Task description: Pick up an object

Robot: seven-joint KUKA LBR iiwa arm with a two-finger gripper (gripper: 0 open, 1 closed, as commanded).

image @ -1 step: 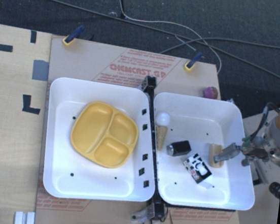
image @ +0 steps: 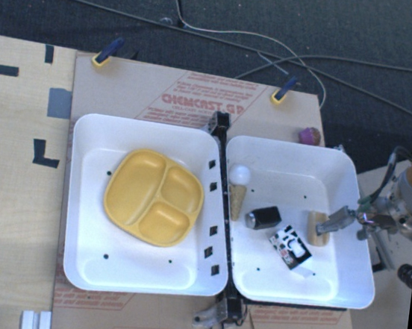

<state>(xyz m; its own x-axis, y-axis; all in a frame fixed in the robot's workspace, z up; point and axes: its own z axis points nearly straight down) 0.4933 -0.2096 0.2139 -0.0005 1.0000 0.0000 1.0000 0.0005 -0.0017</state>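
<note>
Nothing was lifted yet. The gripper (image: 331,226) hovered near the right bin's (image: 341,166) right wall, above a tan block (image: 319,229); whether it was open or closed, I cannot tell.

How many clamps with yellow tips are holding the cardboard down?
2. One clamp grips the cardboard's top left corner, the other clamp grips its top edge towards the right. Others could be hidden under the bins.

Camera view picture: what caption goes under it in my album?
Gripper above right bin; yellow divided plate in left bin.
</note>
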